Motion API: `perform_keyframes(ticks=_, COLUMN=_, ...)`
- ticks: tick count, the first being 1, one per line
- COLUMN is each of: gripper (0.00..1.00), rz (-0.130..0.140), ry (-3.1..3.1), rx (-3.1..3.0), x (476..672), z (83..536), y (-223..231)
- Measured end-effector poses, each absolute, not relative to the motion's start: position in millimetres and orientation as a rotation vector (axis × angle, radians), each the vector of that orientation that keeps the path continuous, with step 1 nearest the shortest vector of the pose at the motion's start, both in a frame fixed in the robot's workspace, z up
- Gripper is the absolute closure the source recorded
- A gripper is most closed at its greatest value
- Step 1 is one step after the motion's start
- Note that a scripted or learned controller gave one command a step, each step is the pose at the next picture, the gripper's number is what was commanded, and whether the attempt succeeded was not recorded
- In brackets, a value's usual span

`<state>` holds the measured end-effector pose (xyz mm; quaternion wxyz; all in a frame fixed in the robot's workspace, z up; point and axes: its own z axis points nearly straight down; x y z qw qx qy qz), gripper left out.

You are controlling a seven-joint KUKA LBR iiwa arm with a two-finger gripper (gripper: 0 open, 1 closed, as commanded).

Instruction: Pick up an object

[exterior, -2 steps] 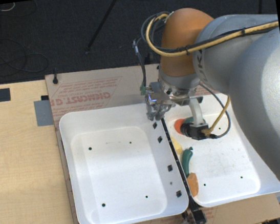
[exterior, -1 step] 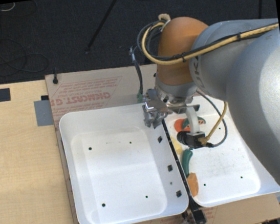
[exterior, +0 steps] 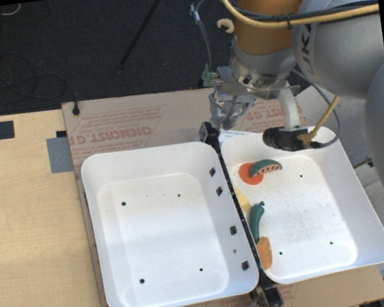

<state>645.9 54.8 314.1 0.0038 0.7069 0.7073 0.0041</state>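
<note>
We see two white bins (exterior: 166, 298), dotted with small black marks, on brown cardboard (exterior: 138, 125) printed in red. In the right bin (exterior: 345, 234) lie a red-orange piece with a green strip (exterior: 259, 171), a teal piece (exterior: 257, 217), and what may be an orange one (exterior: 264, 251).

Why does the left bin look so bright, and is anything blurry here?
In the camera view, overhead light washes out the left bin, with soft shading along its walls; the arm looms large and slightly soft up close; the small items in the right bin stay fairly sharp.
</note>
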Motion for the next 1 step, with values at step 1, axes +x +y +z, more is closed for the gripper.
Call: perform_keyframes(ticks=1, gripper=1.00, rz=-0.015, ry=2.220, rx=2.232, x=595.7, z=243.2, y=4.4)
